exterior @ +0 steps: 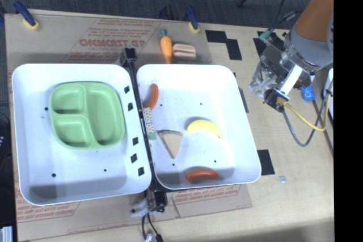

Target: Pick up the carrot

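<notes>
The arm (315, 14) enters from the right, its orange band cut off by the frame edge, and bends down so that the gripper (265, 90) hangs over bare bench (283, 201) just right of the right bin (241, 122). The wrist is tilted, with a blue fitting (308, 93) and a yellow cable (303, 122) looping below it. The gripper's tips blur into its clear housing, so whether it is spread or closed cannot be told; nothing is visible in it.

The carrot (165, 47) lies well to the gripper's left and farther up the view, outside both bins, on the cardboard (102, 37) behind them, green top pointing away. A small tan block (184, 51) rests just beside it, on the side nearer the gripper.

Left of the gripper, inside the right bin: a sausage (152, 96), a yellow banana (203, 127), a tan wedge (172, 143) and a reddish item (201, 174) partly hidden by the near wall. Farthest left, the left bin (22, 139) holds a green divided plate (88, 114).
</notes>
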Motion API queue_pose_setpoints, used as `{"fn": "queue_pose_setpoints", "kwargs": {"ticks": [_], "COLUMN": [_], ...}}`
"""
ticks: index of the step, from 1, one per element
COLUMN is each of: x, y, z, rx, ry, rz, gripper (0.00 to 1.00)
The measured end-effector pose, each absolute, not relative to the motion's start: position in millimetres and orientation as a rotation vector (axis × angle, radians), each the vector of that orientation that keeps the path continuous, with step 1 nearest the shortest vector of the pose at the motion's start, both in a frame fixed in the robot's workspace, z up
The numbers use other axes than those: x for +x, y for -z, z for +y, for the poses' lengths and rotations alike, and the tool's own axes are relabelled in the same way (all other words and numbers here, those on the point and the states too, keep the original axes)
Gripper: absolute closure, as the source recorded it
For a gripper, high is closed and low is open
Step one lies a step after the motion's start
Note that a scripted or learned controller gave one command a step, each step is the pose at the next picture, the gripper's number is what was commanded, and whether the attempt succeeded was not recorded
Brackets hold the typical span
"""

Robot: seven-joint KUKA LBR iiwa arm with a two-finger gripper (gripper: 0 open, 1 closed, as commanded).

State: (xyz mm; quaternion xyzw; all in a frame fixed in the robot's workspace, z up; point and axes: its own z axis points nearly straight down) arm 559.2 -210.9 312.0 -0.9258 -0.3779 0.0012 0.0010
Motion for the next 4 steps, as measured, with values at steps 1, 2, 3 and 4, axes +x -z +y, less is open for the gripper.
{"fn": "queue_pose_setpoints", "kwargs": {"ticks": [1, 2, 3, 4], "x": [475.7, 476.5, 475.8, 517.3], "y": [-266, -356, -234, -317], "z": [-175, -180, -137, -207], "rx": [-3.011, -3.061, -2.916, -2.881], "ry": [-0.008, -0.003, -0.008, -0.003], "rz": [-0.88, -0.701, -1.158, -1.25], "gripper": [1.0, 1.0, 1.0, 1.0]}}
